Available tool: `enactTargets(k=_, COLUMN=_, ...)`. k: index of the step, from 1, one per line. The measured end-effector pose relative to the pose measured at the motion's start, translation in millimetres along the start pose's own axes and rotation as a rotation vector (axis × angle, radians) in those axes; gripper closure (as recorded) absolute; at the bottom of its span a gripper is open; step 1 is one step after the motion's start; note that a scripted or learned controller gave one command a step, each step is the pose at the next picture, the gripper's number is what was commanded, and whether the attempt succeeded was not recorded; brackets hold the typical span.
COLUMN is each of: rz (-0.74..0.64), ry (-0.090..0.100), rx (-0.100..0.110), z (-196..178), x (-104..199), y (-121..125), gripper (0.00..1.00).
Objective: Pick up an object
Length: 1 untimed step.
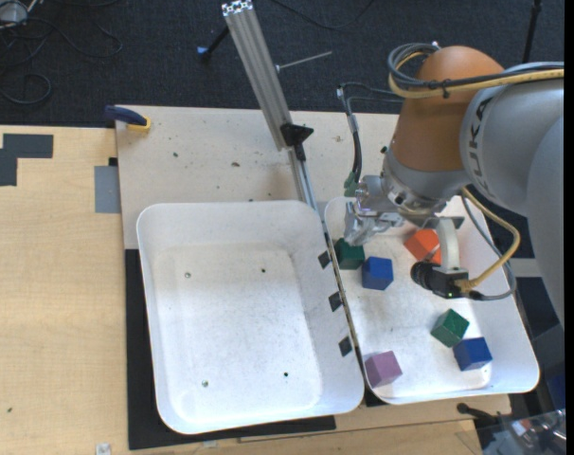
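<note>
One small dark green block (349,253) is being touched by the metal claw (360,224) in the right white bin (514,373); finger state cannot be told.

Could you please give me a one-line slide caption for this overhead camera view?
Gripper poised over a dark green block in the right bin, among scattered coloured blocks.

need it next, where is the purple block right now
The purple block lies in the right bin, at its near left corner beside the divider.
</note>
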<state>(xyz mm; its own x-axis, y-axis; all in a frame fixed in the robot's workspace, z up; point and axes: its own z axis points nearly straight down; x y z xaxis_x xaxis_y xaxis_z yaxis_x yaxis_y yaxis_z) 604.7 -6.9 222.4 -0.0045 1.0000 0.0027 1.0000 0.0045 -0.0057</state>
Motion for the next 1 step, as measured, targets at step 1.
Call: enactTargets(k=1, rz=0.000, ry=-0.001, rx=-0.003, z=8.1, x=55.1, y=9.9, gripper=1.00)
